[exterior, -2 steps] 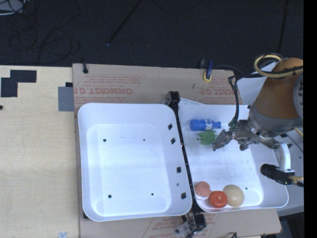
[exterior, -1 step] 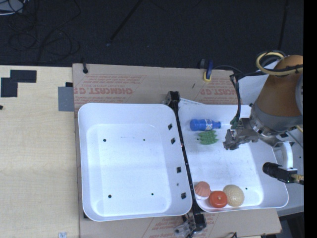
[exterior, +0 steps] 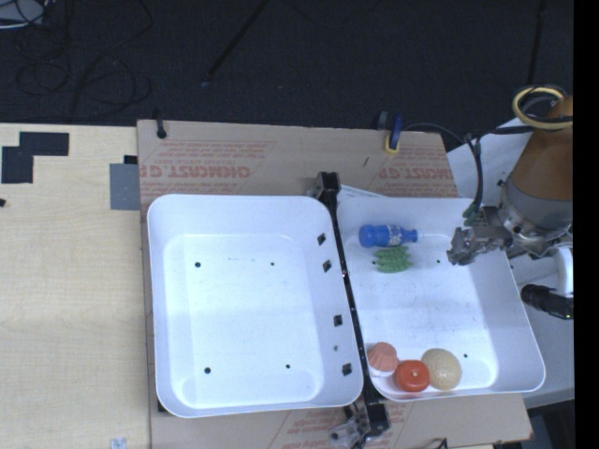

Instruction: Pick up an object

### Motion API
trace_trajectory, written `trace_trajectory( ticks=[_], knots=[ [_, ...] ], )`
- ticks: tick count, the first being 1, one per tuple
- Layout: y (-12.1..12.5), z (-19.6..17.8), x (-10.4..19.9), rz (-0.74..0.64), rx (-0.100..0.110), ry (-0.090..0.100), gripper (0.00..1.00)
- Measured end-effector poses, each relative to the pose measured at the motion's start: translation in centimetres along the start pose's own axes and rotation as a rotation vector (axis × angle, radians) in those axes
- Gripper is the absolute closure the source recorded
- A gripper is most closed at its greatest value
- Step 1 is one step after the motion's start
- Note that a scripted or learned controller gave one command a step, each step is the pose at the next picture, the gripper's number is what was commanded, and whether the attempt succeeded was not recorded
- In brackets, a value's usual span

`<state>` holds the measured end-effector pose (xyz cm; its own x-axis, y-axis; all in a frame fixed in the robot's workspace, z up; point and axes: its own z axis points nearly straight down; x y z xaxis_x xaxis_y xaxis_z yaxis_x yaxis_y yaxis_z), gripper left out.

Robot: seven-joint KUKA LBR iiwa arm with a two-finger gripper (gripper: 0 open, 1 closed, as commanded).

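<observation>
two shallow white bins sat side by side on the table (exterior: pixel 56 251), on a sheet of printed cardboard (exterior: pixel 281 157). the left bin (exterior: pixel 159 251) showed bare white floor with a few small dark dots. the right bin (exterior: pixel 519 344) held all the loose things. near its far edge lay a blue bottle (exterior: pixel 386 236) on its side, and just beside it, nearer the camera, a small green leafy piece (exterior: pixel 393 261), the two close enough that i could not tell whether they touched. in the near corner three round things were bunched together: a pinkish one (exterior: pixel 382 355), a red-orange one (exterior: pixel 412 375) and a pale tan one (exterior: pixel 443 367). the arm came in from the right, and the gripper (exterior: pixel 460 249) hovered at the far right side of the right bin, well apart from the bottle. nothing was visible between its fingers, and how wide they stood could not be told.
</observation>
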<state>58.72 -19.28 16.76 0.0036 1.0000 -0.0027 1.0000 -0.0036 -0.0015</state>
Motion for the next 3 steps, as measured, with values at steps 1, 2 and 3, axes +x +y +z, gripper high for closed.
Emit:
trace_trajectory(
  ticks=[1, 2, 3],
  knots=[
    [-0.1, -0.1, 0.3, -0.002, 0.001, 0.003, 0.0],
    [-3.6, -11.9, -2.4, -0.001, -0.01, -0.002, 0.0],
    [-6.7, -17.7, -2.3, 0.0, -0.006, 0.001, 0.0]
  ],
)
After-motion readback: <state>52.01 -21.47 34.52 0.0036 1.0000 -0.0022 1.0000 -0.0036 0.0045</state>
